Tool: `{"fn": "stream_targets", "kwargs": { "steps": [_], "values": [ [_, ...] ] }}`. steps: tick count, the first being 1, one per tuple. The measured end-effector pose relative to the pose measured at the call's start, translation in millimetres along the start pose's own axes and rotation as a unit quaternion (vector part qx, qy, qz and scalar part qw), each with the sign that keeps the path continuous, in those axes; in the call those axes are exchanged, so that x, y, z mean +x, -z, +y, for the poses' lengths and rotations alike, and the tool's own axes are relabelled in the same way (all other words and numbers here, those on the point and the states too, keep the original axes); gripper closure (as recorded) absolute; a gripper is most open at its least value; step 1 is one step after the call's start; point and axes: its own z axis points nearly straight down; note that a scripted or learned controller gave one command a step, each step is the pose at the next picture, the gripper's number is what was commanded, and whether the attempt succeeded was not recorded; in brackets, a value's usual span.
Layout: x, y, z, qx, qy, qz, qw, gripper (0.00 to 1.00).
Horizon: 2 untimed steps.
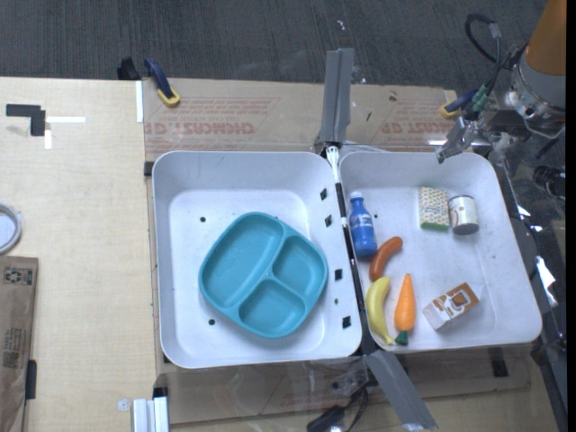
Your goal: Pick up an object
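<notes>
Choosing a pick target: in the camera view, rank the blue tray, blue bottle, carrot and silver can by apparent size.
1. blue tray, clearly largest
2. blue bottle and carrot, too alike to separate
3. silver can, smallest

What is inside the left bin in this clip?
The left bin holds one blue divided plate. Its three compartments look bare. Anything beneath the plate is covered.

blue bottle (363, 226) – lying | sausage (385, 256), banana (378, 309), carrot (405, 305) – beside
</notes>
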Motion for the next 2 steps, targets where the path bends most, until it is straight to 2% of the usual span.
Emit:
{"fn": "stream_targets", "kwargs": {
  "steps": [1,2],
  "values": [
    [42.9,-153.4,-23.9,0.001,0.022,0.0,0.9998,0.0],
    [36.7,-181.6,-73.4,0.0,0.103,0.001,0.9947,0.0]
  ]
}}
